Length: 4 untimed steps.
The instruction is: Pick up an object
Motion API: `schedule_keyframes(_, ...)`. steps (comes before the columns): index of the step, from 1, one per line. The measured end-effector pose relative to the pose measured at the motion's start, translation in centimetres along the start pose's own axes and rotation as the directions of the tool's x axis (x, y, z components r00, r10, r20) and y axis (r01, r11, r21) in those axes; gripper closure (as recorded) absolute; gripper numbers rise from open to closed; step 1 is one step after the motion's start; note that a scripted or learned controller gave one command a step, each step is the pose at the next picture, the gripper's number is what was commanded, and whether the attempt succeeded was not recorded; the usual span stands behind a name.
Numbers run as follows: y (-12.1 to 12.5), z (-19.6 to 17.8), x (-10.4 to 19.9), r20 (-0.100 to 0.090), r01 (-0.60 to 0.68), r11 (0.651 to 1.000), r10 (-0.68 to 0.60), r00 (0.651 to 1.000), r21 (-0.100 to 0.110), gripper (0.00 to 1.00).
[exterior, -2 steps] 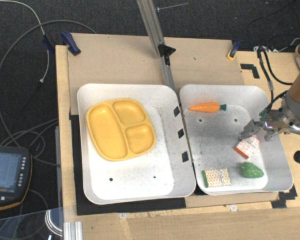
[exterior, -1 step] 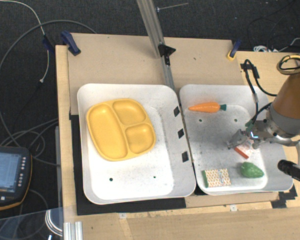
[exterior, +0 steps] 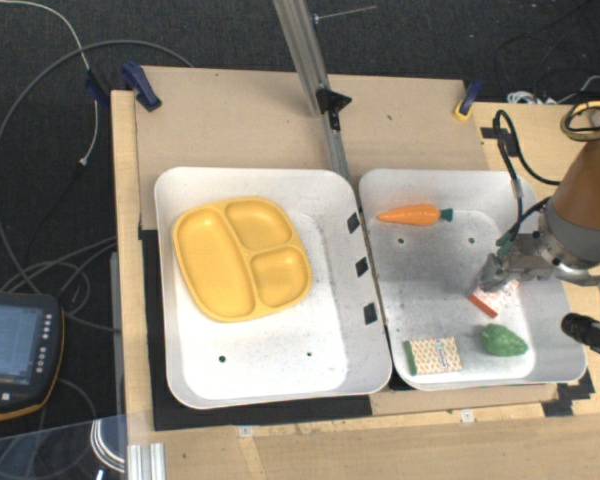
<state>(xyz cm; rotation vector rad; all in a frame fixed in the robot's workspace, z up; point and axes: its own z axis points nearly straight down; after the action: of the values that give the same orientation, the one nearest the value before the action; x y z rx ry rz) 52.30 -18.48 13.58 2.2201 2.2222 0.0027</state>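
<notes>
Nothing is picked up yet. The gripper (exterior: 496, 280) sits low by the small red-and-white block (exterior: 487, 301), right of frame; I cannot tell its grip.

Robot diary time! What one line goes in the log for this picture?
arm: in right bin | claw: low, by red piece | carrot: far end | green lump, patterned card: near edge | yellow tray: left bin
</notes>
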Motion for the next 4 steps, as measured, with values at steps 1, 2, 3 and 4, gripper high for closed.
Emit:
schedule_keyframes(1, -0.5, -5.1, -0.8, 0.003, -0.001, 1.000, 0.001, 1.000, -0.005, 1.00)
schedule_keyframes(2, -0.4, -6.6, -0.9, 0.002, 0.000, 1.000, 0.000, 1.000, -0.002, 1.00)
schedule_keyframes(3, 1.2, -6.5, 5.0, -0.002, 0.007, 1.000, -0.007, 1.000, 0.000, 1.00)
schedule_keyframes(4, 3.7, -6.2, 10.6, -0.002, 0.008, 1.000, -0.008, 1.000, 0.000, 1.00)
